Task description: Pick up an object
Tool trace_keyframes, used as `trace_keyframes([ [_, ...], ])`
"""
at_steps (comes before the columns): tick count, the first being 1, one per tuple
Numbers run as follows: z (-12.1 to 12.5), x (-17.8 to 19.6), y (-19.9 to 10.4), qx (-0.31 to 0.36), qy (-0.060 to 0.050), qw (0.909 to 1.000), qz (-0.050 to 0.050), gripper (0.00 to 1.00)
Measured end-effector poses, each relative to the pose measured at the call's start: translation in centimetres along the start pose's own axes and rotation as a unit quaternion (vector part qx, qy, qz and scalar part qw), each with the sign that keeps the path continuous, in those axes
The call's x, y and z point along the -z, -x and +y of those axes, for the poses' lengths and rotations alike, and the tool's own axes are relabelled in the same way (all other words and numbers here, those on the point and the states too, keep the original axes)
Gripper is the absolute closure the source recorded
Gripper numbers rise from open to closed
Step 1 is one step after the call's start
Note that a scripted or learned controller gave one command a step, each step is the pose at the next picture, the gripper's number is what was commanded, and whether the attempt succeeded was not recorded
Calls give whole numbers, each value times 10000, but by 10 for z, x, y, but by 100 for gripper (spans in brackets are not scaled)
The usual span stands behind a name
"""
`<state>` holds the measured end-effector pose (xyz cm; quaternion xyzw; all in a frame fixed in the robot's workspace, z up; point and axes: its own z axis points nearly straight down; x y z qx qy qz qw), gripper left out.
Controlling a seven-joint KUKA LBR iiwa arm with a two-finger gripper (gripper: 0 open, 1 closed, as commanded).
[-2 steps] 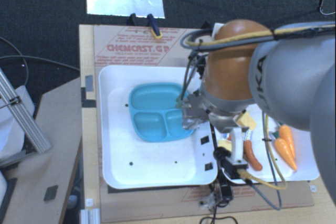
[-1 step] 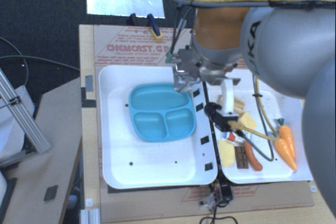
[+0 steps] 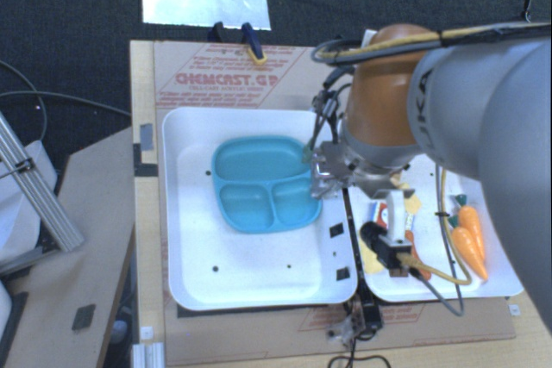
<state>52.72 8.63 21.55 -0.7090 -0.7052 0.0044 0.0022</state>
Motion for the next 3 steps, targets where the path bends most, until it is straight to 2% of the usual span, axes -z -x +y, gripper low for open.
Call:
trace_keyframes([
  [1,74,-10,13,27,74,10000,12,100],
  [2,121,-31,17,49,65,10000,13,100],
  [3,120,-19,17,72,68,9999,17,100],
])
